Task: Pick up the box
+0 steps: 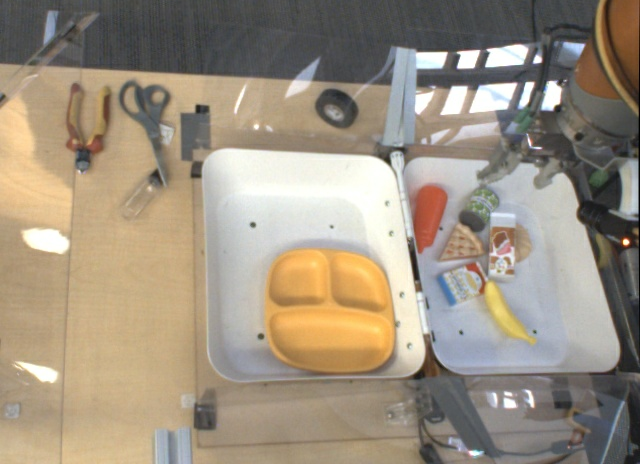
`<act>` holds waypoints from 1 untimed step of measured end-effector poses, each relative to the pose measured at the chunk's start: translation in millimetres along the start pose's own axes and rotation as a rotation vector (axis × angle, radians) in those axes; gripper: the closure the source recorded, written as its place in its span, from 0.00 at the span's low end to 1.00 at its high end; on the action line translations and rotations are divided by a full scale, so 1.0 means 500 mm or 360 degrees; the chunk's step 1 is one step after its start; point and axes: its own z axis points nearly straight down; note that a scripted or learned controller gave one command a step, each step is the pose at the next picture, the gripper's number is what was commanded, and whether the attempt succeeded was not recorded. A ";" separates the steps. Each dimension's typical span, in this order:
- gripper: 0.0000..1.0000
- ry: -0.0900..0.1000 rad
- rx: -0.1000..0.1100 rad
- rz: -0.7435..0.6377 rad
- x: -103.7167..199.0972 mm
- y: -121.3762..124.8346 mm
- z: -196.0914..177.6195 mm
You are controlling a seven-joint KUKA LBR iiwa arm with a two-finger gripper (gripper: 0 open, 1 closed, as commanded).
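Wooden bench (100, 282) (sunlit patches at left), dark grey carpet (250, 2) beyond.

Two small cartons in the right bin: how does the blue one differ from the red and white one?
The blue carton lies nearer the left bin, tilted; the red and white carton lies further right, nearly straight. The blue carton sits beside the banana; the red and white carton sits beside the pizza slice. Both look similar in size.

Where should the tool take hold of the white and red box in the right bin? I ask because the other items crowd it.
Probably across the long sides of the box, coming straight down. It lies flat, longer along the view's vertical. The pizza slice sits close on its left and the banana just below, so the fit is tight.
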 end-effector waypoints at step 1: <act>0.00 0.0000 0.0001 0.0132 -0.007 -0.094 0.338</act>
